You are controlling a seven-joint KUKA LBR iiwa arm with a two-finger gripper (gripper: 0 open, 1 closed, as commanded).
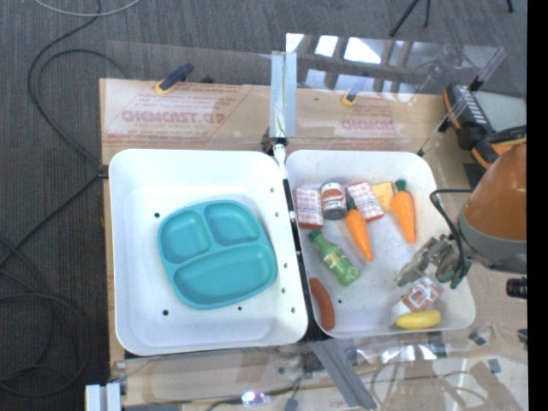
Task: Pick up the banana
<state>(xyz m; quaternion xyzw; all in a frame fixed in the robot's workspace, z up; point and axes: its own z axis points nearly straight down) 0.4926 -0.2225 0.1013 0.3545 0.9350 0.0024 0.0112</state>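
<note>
Banana [418,318]: lying flat in the right bin's [300,168] near right corner, close against the front wall.
Carton [419,295]: small red-and-white one, just behind the banana, touching or nearly so.
Gripper [425,262]: low over the bin's right side, just behind the carton; nothing seen between its fingers, and how far apart they stand I cannot tell.
Arm [505,208]: reaching in from the right, orange band showing.
Carrots: one [404,212] by the back right, another [359,234] mid-bin.
Bottle [335,259]: green, lying slantwise near the centre.
Sausage [323,302]: front left of that bin.
Can [333,199]: at the back, between two red-and-white packets [307,207].
Left bin [128,229]: holds a teal tray [218,252] with three compartments.
</note>
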